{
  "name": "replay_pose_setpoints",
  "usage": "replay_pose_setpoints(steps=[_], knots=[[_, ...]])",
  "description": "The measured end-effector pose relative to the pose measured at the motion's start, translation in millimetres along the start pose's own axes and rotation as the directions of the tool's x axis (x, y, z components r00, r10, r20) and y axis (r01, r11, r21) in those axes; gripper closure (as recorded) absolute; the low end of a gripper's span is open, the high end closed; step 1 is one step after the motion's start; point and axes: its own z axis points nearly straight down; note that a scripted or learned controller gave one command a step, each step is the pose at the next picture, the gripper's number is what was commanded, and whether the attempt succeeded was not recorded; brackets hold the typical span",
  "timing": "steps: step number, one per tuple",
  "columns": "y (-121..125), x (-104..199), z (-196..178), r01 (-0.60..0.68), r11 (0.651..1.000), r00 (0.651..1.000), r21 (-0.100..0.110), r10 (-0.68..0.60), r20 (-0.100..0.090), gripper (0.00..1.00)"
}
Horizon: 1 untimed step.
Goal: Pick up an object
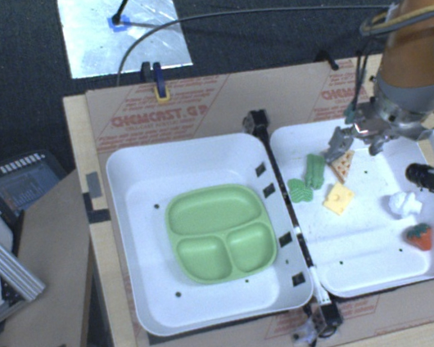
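The gripper point(340, 145) hangs over the right bin point(383, 268), at the bin's 11 o'clock; whether it is spread or pinched cannot be told. A cracker point(343, 165) lies just under it. A green pickle point(313, 169) sits at the cracker's 9 o'clock, cheese point(338, 199) at 6 o'clock.
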Motion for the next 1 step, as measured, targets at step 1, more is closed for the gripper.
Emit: replay_pose_setpoints(steps=[1], knots=[[-2.6, -1.4, 62.2, -0.002, 1.000, 1.000, 0.003, 0.002, -0.001, 0.00]])
